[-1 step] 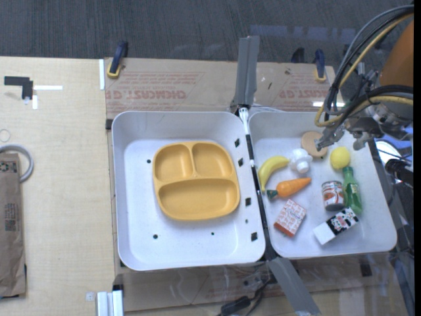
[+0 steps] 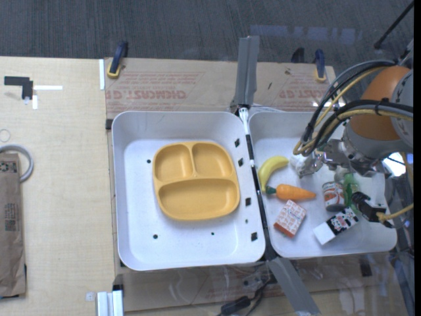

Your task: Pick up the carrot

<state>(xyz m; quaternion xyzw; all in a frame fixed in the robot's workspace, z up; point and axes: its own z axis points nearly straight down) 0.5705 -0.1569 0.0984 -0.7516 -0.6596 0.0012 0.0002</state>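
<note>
White bins (image 2: pixel 131 196) on cardboard-lined bench (image 2: pixel 52 176)

Bright even overhead light, soft shadows, mild glare on white bins (image 2: pixel 125 176).

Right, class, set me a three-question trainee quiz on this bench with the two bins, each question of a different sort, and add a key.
1. True or false: the carrot lies in the same bin as the yellow divided plate.
2. Which item lies right beside the carrot, nearer the far bin wall? A) banana B) small can C) orange box
3. Fill in: the plate has ___ compartments.

Key
1. False: the carrot lies in the right bin, the plate in the left bin.
2. A
3. Three
</note>
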